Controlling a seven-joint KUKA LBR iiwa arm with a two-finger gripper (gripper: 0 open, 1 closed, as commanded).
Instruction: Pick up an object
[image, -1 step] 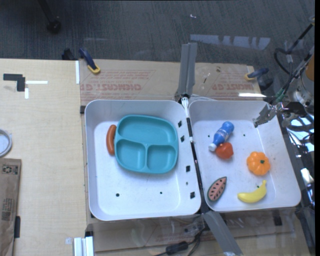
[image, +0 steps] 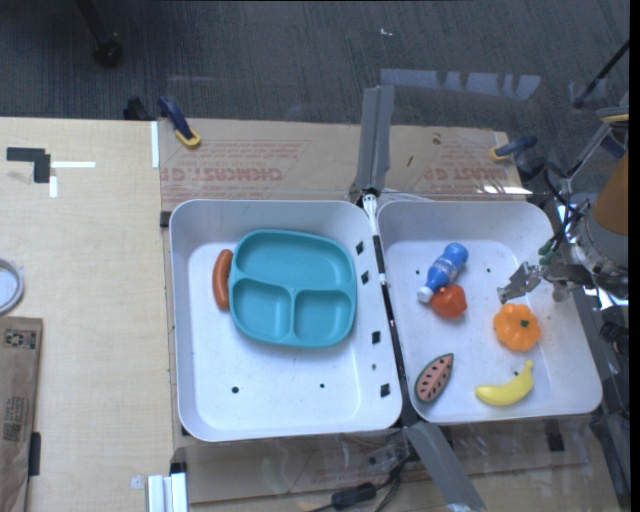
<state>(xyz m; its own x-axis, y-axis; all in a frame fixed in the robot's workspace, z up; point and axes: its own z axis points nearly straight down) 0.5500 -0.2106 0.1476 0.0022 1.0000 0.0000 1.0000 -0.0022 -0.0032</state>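
Saw tool (image: 518, 283) hanging over right bin (image: 480, 225), just above orange pumpkin (image: 517, 328). Fingers looked spread, though view too small for me to be sure. Nothing gripped; pick not yet done.

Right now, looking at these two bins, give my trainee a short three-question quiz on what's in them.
1. True or false: the teal divided tray lies in the right bin.
2. Which item lies nearest the gripper? A) banana B) orange pumpkin C) watermelon slice
3. Fill in: the blue and white bottle touches the red ____.

Key
1. False; it lies in the left bin, beside the hot dog.
2. B
3. tomato
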